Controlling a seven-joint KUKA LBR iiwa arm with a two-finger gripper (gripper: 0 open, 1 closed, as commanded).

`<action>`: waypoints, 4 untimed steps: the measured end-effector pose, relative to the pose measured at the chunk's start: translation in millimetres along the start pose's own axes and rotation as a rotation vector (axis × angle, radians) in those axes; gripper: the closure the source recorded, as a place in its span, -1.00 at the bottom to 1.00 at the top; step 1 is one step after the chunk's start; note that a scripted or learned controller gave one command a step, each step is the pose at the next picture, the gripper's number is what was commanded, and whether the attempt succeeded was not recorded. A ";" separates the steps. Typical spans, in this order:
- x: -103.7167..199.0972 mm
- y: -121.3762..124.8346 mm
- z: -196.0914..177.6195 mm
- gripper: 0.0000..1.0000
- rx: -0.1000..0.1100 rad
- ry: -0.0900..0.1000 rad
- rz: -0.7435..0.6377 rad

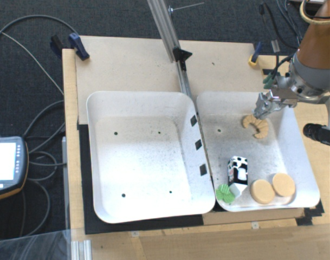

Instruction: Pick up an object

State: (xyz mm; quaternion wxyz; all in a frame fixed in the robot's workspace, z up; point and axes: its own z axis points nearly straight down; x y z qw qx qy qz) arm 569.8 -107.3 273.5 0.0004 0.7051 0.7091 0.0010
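Two discs (pixel 273 188) and a carton (pixel 238 171) sit at the right bin's (pixel 300 145) front, while the end effector (pixel 262 111), grip state unclear, hovers touching the croissant (pixel 256 126), which may slip aside if pinched off-centre.

— What does that arm (pixel 316 47) look like from where you stand?

— At about 2 o'clock, a thick rounded segment in orange-brown, with a pale yellowish ring at its top. Below it sits a grey collar.

— And the end of it?

— 1 small metallic gripper (pixel 264 106), silver-grey and blocky, toward 3 o'clock. Dark cables and a bit of green wiring run beside the wrist.
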 end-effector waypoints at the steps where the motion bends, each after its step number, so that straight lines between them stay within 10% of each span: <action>1: 49.3 17.4 -1.5 1.00 0.000 0.000 -0.001; 4: 196.8 76.2 23.3 1.00 -0.001 -0.001 0.001</action>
